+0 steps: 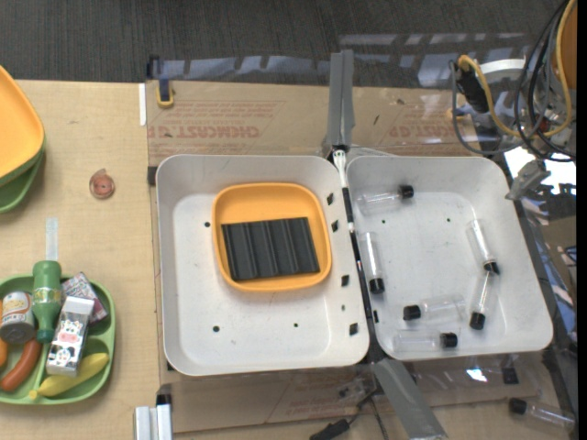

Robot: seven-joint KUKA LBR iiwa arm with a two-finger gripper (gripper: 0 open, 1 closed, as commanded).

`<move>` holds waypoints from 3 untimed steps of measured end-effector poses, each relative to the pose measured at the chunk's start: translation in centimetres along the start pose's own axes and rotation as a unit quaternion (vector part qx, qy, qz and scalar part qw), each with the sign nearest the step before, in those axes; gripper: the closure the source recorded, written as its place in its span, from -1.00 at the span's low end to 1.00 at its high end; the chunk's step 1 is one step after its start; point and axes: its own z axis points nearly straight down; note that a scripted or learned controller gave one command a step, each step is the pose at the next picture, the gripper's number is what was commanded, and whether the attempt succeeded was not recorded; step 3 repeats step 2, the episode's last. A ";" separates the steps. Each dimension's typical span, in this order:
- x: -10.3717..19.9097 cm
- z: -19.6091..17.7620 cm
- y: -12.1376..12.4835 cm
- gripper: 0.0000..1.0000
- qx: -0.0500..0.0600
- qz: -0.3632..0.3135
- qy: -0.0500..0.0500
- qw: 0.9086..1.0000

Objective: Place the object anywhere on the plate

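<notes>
An orange square plate (271,196) lies in the left white bin (194,330), toward its back. A dark grey ridged rectangular slab (271,248) rests flat on the plate, covering most of its floor. In the right white bin (431,246) lie several clear tubes with black caps, among them one at the back (381,195), one along the left wall (370,262) and one at the right (481,244).
On the wooden bench at the left, a green tray (99,360) holds toy food and a small bottle. An orange bowl (16,136) sits at the far left edge, with a small pink disc (102,185) near it. Cables (541,81) hang at the upper right.
</notes>
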 end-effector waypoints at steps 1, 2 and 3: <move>0.0 0.7 0.0 -1.00 0.000 -0.001 0.000 1.000; 0.0 1.8 0.0 -1.00 0.000 0.000 -0.001 1.000; 0.0 1.8 0.0 -1.00 0.000 0.000 -0.001 1.000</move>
